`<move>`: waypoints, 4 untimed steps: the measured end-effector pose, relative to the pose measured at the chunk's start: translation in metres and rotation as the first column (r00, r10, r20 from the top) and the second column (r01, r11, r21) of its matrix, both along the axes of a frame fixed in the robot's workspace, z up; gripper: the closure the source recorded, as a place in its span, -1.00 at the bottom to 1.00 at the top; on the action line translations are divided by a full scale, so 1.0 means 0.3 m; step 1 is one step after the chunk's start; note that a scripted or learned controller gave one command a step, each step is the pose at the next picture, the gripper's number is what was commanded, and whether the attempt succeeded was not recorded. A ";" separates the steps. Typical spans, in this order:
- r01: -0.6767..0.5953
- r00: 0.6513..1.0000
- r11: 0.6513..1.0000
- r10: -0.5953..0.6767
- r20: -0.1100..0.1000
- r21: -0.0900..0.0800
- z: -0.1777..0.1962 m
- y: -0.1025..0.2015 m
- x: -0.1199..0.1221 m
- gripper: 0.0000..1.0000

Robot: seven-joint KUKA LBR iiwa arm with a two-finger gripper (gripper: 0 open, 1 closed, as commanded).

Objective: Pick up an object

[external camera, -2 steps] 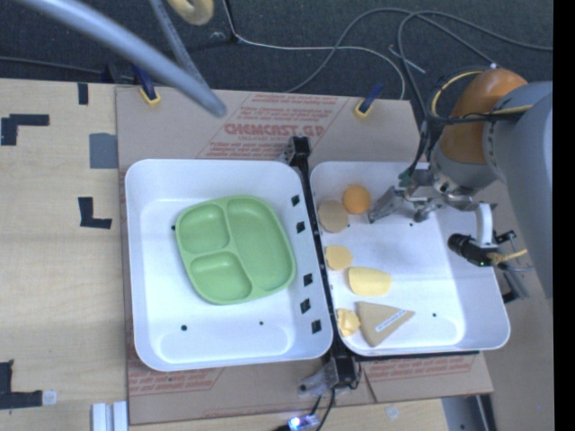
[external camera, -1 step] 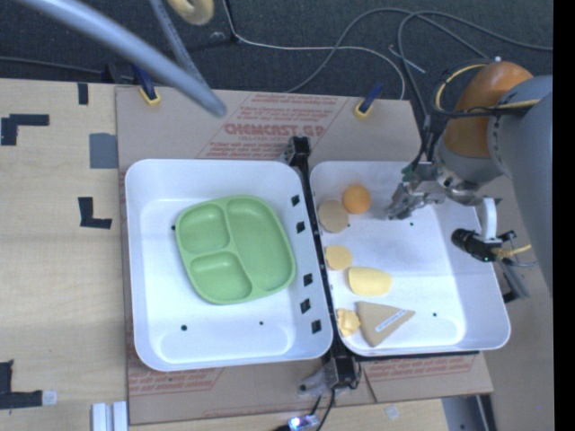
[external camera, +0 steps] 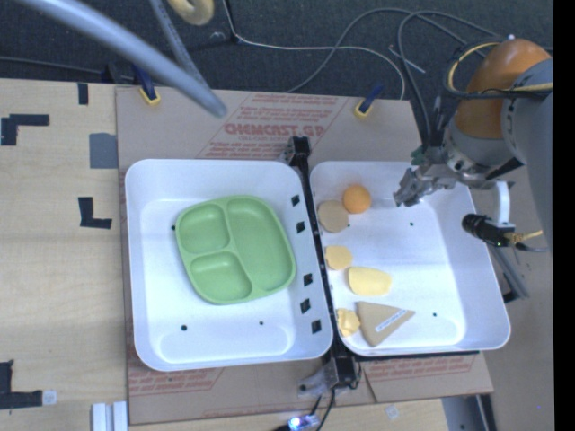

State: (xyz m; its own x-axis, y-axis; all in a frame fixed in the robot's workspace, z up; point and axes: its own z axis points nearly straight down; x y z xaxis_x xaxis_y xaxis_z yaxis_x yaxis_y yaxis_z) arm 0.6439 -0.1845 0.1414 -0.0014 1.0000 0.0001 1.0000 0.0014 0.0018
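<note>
Several food items lie along the left side of the right bin (external camera: 449, 268): an orange ball (external camera: 357, 198), a tan round piece (external camera: 332, 216), a small yellow round piece (external camera: 338, 258), a yellow oval piece (external camera: 369, 281), a small yellow lump (external camera: 347, 321) and a tan wedge (external camera: 383, 321). My gripper (external camera: 409, 192) hangs over the bin's back part, to the right of the orange ball and apart from it. I see nothing between its fingers.
The left bin (external camera: 153, 330) holds a green divided plate (external camera: 235, 249). Black clips run along the divider (external camera: 305, 232) between the bins. Cables trail across the dark floor behind the bench. The right half of the right bin is bare.
</note>
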 end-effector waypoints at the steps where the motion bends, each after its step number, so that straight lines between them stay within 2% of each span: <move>1: 0.000 1.000 1.000 0.000 0.001 -0.001 0.146 -0.015 0.009 1.00; 2: 0.000 1.000 1.000 0.000 0.001 0.000 0.289 -0.002 0.020 1.00; 4: -0.002 1.000 1.000 0.002 -0.004 0.000 0.318 0.350 -0.118 1.00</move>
